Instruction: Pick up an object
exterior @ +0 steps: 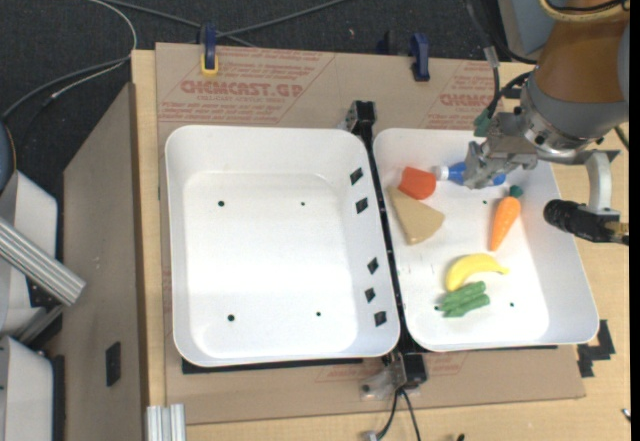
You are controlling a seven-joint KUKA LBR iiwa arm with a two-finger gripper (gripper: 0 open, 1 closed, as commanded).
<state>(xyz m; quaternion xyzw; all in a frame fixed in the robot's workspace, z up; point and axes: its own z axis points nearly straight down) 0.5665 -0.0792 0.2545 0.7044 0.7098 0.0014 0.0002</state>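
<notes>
Orange plastic, I judge, makes the toy carrot (pixel 505 220) light, stiff and a little slick; I would pinch it across its thick middle, where the taper slips least. It lies tilted at the right of the frame in the right bin (pixel 560 314), green tip up, just below my gripper (pixel 487 167), whose state I cannot tell. A blue-and-white object (pixel 453 172) beside the gripper is too hidden to name.

Two white bins (pixel 190 259) — one carrot (pixel 504 219), one banana (pixel 472 269)
</notes>
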